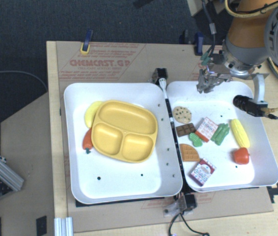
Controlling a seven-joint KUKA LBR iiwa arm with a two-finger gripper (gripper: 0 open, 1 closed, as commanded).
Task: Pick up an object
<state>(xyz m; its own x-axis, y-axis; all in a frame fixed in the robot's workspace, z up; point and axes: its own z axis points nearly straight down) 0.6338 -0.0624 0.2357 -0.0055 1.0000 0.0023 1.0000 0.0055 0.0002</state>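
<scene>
A yellow plastic three-compartment tray fills the left white bin, a yellow banana-shaped piece at its 10 o'clock and a red-orange pepper at 9. In the right white bin, toy food clusters centrally: yellow corn cob, red-and-white packet, waffle, cookie, red tomato. The grey two-finger gripper hovers at the bin's 12 o'clock, grasping nothing; whether released or clenched cannot be told.

Yellow divided tray in left bin.
</scene>
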